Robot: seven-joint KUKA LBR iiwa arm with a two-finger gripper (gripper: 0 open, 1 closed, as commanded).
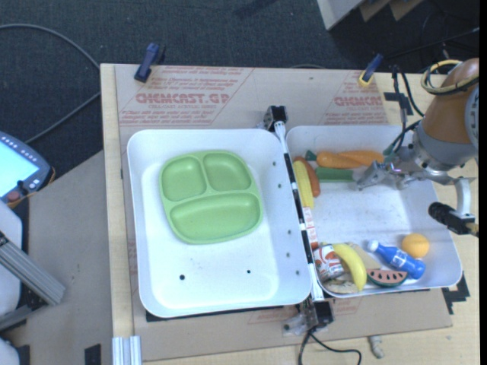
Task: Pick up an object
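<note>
The right bin (358, 219) holds several toy foods. An orange carrot (348, 159) and a green vegetable (332, 175) lie at its far edge, with a yellow corn-like piece (303, 182) along the left wall. Near the front lie a banana (351, 263), a can (329, 261), a watermelon slice (386, 277), a blue bottle (397, 258) and an orange fruit (415, 245). My gripper (368, 177) reaches in from the right and sits low, just right of the green vegetable and below the carrot's right end. Nothing is seen held in it.
The left bin (144, 204) holds a green divided plate (211, 196). The bins stand on a cardboard sheet held by blue clamps (148, 61) at the back. The arm's orange band (449, 112) hangs over the right bin's far right corner.
</note>
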